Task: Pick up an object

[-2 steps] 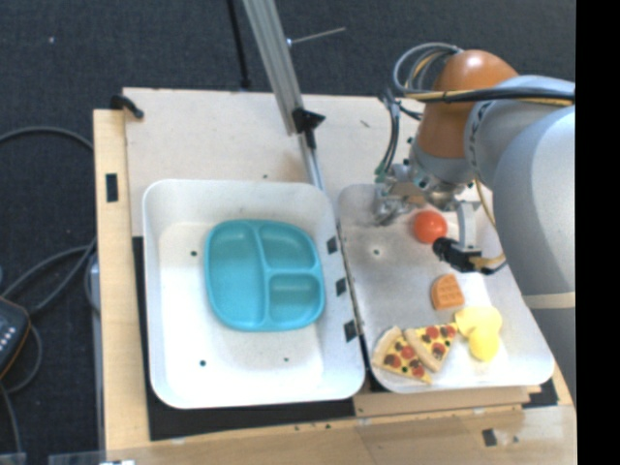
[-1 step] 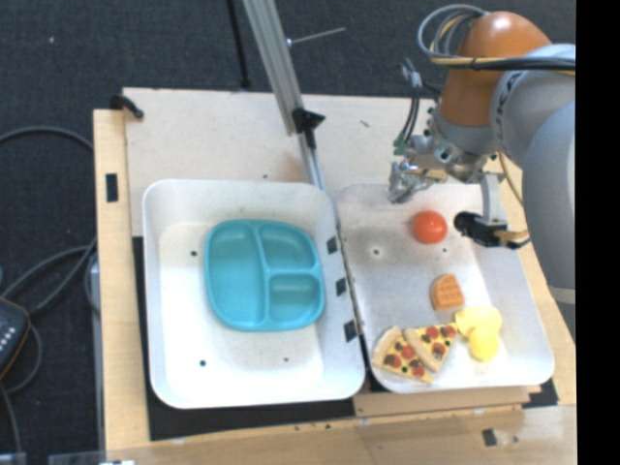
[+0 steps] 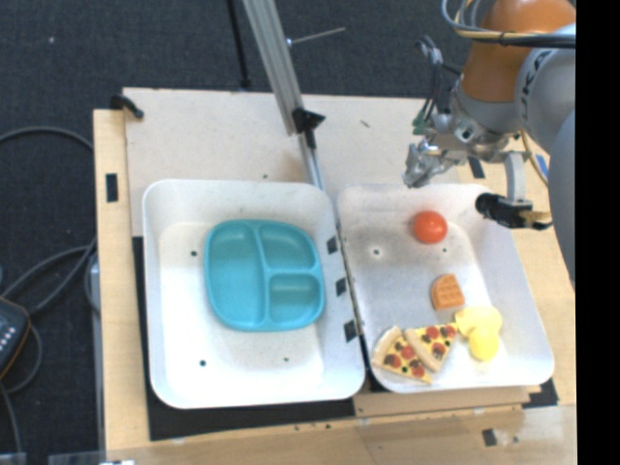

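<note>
Nearest you, in the right bin (image 3: 513, 289), two pizza slices (image 3: 417, 350) lie at the front edge, with a yellow piece (image 3: 481, 332) just beside them on the right. Above these sits a small orange waffle-like piece (image 3: 447, 292), and farther back a red ball (image 3: 430, 227) rests alone, apart from the rest. The left bin (image 3: 165, 289) holds a turquoise divided plate (image 3: 263, 274). At the far rim of the right bin you find the gripper (image 3: 418, 170), above the ball and holding nothing; how far it is open you cannot tell
</note>
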`<action>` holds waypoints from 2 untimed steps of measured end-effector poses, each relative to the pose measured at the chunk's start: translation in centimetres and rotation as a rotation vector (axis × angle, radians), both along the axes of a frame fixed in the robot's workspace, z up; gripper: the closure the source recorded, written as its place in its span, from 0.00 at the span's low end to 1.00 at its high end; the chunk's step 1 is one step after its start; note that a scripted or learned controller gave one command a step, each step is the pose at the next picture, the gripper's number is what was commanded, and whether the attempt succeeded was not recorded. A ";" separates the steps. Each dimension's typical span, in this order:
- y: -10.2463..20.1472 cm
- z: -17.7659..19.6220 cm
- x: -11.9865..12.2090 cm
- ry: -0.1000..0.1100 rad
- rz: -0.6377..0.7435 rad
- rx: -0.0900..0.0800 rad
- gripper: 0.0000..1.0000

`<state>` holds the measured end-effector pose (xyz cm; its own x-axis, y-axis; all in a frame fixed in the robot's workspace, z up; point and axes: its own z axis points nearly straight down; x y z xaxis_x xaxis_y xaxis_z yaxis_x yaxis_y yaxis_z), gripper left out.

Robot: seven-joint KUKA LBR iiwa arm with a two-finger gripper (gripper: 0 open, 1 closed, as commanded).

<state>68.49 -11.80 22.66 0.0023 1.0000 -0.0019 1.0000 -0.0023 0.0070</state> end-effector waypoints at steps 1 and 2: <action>-0.1 3.0 0.1 0.002 0.004 0.001 1.00; 5.2 1.7 -0.8 0.008 0.008 0.003 1.00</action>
